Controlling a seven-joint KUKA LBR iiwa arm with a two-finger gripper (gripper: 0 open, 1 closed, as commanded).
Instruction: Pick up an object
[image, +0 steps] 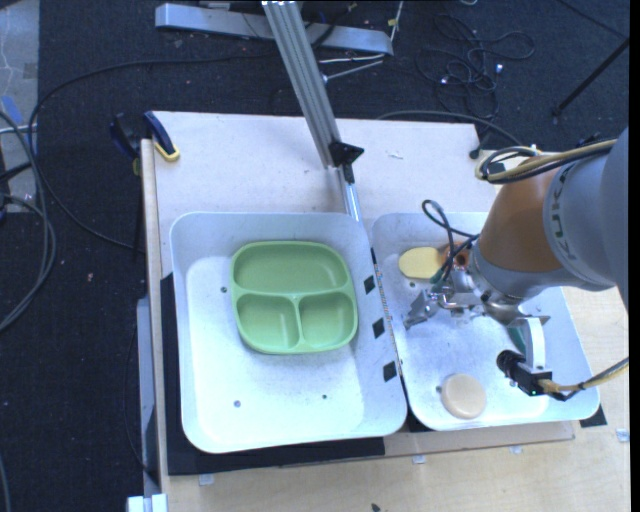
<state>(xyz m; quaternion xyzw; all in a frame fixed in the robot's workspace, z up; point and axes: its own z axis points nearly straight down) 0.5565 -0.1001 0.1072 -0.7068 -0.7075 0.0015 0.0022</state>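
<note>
In the right bin (575, 345), a yellow rounded object (419, 263) lies near the far wall and a beige round object (464, 396) rests near the front wall. My gripper (420, 311) hangs low over the bin's left half, between the two, just in front of the yellow object. Nothing is visible in its grasp. The grey and orange arm (540, 230) covers the bin's right far part.
The left bin (200, 390) holds a green divided tray (295, 296) with three compartments. A slanted metal pole (312, 85) rises behind the bins. Black clips sit along the wall between the bins (381, 325).
</note>
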